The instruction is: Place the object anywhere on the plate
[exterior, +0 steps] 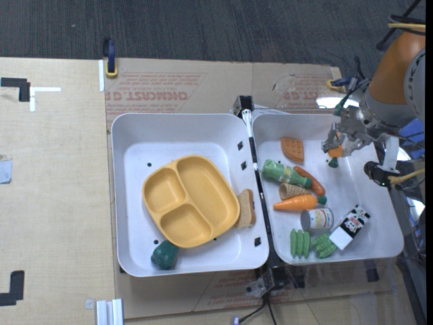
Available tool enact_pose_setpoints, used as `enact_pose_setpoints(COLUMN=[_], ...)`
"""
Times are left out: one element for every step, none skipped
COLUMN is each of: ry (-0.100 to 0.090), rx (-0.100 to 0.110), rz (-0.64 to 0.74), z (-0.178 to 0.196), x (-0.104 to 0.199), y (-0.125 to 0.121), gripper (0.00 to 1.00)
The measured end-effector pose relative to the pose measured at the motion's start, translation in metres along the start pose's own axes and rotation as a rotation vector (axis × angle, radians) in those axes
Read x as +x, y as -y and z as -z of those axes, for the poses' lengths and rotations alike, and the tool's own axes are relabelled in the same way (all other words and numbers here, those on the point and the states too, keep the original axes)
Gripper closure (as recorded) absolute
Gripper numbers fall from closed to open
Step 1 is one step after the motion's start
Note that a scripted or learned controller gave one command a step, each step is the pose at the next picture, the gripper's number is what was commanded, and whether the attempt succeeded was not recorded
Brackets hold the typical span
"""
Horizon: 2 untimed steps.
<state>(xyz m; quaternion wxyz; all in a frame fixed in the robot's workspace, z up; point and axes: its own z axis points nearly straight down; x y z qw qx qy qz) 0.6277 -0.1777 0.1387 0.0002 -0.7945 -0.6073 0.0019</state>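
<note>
Hand (pixel 336 143) (above right bin (pixel 379 246)) well right of plate (pixel 191 200).

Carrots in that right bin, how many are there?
2. One carrot lies mid-bin, tip pointing left. A smaller carrot lies just above it, slanted, beside the green bottle. More could be hidden under the pile.

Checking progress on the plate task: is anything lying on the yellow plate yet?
No, the yellow plate holds nothing; the bread slice lies just beside it.
</note>
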Motion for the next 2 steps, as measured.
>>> enact_pose_setpoints(ry=[-0.001, -0.001], rx=[-0.001, -0.001], rz=[0.108, 0.107], z=[0.0323, 0.0322], x=[-0.0339, -0.0337], y=[0.0224, 0.0224], gripper=[1.0, 0.0])
